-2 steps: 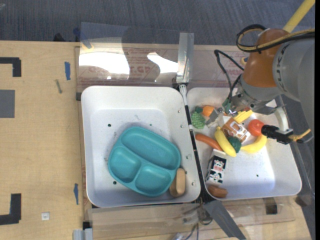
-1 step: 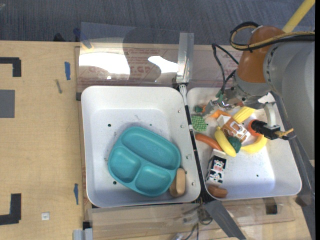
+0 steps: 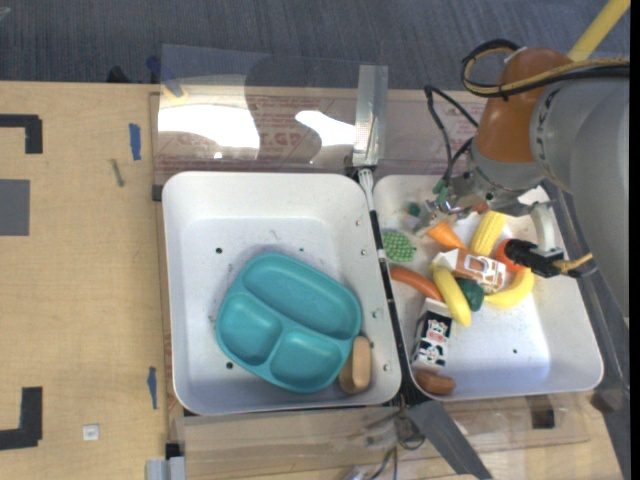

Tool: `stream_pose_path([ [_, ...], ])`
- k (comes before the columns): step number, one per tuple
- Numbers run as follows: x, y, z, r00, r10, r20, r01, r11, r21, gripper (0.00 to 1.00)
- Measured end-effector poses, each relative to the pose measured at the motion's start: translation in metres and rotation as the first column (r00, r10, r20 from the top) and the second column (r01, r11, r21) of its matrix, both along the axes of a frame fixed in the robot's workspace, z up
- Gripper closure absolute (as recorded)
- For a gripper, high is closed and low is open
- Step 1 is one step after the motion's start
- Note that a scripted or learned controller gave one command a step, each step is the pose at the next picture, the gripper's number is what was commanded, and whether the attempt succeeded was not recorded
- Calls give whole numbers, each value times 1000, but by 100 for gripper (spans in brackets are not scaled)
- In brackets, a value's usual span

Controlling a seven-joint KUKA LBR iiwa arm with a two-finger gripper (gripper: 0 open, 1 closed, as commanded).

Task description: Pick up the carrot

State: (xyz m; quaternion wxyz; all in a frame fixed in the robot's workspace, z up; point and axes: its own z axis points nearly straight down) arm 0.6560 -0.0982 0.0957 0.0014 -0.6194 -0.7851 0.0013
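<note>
Camera view puts the carrot (image 3: 415, 280) in the right bin (image 3: 560, 368), lying flat near that bin's left wall, its thin end pointing toward the upper left. You will see a green knobbly piece (image 3: 398, 245) just above that tip. A yellow banana-like piece (image 3: 451, 293) lies just right of the carrot's thicker end, and a small black and white carton (image 3: 434, 338) sits just below it. Lower still, near the bin's bottom edge, lies a brown sausage (image 3: 433, 380).

Toward the upper right of the carrot you find a brighter orange wedge (image 3: 447, 234), a corn cob (image 3: 487, 232) and a white box with red print (image 3: 478, 267), all crowded together.

The gripper (image 3: 455, 203) hangs over the bin's upper part, just above the orange wedge and apart from the carrot. Cables and the wrist hide its tip, so you cannot tell whether it is wide or narrow. Nothing is visibly held.

In the left bin (image 3: 200, 208), a teal divided plate (image 3: 288, 320) lies toward the lower centre, with a tan bread-like piece (image 3: 356, 364) touching its lower right edge.
</note>
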Motion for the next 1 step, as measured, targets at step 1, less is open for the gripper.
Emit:
stream_pose_path([
  [1,10,53,92,962,-272,12,272,962,2,100],
])
